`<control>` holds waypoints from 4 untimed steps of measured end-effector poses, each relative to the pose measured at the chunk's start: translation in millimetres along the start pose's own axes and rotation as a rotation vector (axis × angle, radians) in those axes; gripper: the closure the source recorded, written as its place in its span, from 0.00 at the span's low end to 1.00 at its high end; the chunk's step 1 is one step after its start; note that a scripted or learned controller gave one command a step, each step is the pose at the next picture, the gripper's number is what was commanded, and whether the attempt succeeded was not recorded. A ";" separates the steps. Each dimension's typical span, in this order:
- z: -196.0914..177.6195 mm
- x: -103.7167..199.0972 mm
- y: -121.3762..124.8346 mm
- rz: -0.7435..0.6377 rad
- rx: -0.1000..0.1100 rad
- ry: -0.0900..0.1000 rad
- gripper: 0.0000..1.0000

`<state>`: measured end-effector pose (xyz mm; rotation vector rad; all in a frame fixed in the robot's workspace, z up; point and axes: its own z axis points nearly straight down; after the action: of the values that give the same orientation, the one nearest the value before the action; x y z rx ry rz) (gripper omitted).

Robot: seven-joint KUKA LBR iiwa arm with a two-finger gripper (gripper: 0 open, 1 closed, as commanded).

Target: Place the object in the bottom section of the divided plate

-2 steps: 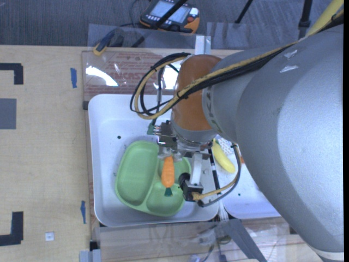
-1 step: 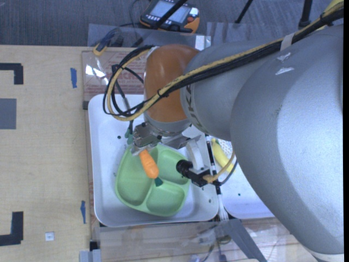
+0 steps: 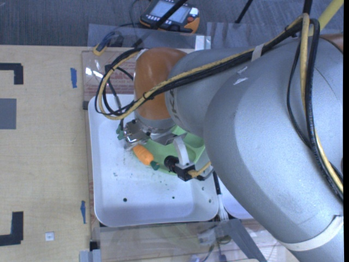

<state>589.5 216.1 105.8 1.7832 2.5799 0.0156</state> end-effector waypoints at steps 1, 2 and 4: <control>3.5 -0.5 -2.2 0.001 0.007 -0.001 0.00; 16.5 -20.3 65.0 -0.135 0.019 0.005 0.00; 2.4 -34.2 51.8 -0.843 0.008 0.041 0.00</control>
<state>650.0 202.4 104.0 0.5774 3.1164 0.0368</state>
